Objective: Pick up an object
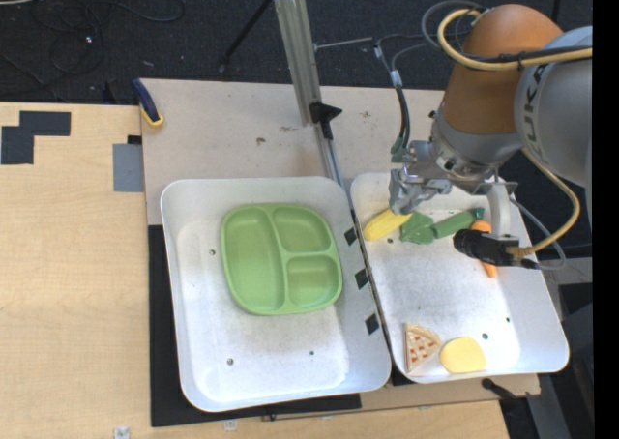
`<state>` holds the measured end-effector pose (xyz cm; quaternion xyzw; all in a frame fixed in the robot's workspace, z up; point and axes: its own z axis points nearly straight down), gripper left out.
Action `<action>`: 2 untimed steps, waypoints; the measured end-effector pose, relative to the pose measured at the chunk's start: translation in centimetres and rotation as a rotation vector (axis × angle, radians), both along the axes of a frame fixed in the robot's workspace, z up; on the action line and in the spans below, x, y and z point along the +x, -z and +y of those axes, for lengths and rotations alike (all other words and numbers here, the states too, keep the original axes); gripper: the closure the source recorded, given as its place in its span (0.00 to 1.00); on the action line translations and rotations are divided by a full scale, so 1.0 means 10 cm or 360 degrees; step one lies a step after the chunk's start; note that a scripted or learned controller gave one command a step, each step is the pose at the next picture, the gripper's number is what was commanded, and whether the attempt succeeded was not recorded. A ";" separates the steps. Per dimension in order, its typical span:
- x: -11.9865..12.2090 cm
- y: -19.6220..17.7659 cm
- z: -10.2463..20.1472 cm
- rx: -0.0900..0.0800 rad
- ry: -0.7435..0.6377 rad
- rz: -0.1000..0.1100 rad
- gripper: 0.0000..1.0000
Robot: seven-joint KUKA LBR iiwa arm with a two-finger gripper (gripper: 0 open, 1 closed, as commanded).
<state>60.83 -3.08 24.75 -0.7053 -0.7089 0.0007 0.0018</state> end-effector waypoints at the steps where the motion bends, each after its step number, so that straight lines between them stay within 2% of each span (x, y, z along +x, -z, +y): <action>1: -0.02 0.00 0.57 0.0001 -0.0002 0.0002 1.00; 2: 0.07 -0.01 1.12 0.0000 -0.0002 -0.0003 1.00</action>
